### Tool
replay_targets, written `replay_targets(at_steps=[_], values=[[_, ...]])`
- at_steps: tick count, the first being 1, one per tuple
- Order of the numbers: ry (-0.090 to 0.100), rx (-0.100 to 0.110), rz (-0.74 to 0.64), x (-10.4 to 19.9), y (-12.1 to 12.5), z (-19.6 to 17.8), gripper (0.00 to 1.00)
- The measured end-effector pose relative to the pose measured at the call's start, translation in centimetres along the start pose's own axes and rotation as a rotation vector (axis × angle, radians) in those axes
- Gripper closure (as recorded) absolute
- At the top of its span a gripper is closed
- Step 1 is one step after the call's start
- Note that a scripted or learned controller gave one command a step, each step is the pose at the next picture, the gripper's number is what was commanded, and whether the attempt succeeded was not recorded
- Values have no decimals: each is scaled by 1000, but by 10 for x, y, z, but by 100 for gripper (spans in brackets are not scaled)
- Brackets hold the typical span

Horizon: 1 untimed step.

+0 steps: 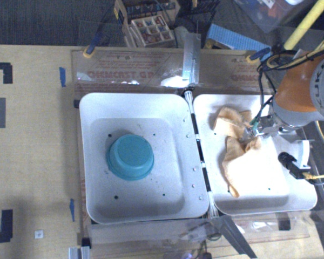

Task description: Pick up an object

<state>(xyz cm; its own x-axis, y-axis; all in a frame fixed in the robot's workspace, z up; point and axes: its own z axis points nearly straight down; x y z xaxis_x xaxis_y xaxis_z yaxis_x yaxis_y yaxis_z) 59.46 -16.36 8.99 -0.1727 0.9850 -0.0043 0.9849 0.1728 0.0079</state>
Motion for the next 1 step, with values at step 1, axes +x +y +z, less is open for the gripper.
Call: replay_targets(at_steps=[1], values=[[2, 3, -258, 11, 12, -88, 100]])
